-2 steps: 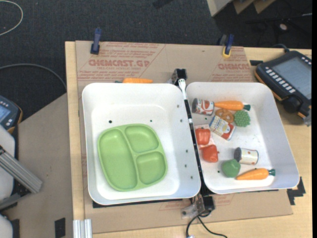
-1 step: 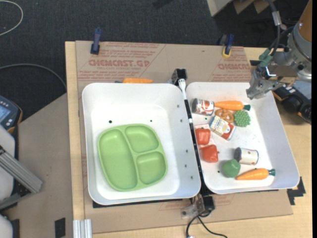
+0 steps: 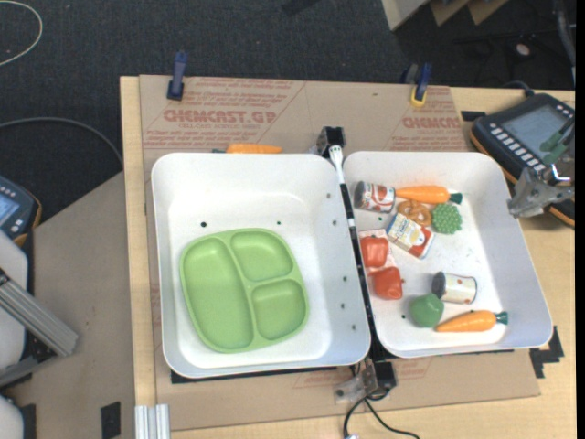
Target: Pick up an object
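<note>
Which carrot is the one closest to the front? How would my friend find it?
Look in the right white bin, the one full of toy food. Go to its front edge, nearest the camera. The carrot lies there beside a round green toy; the other carrot lies at the back by a small can.

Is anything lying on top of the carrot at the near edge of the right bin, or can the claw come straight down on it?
Nothing lies on the carrot. A green ball-like piece sits at its blunt end; whether they touch is unclear.
</note>
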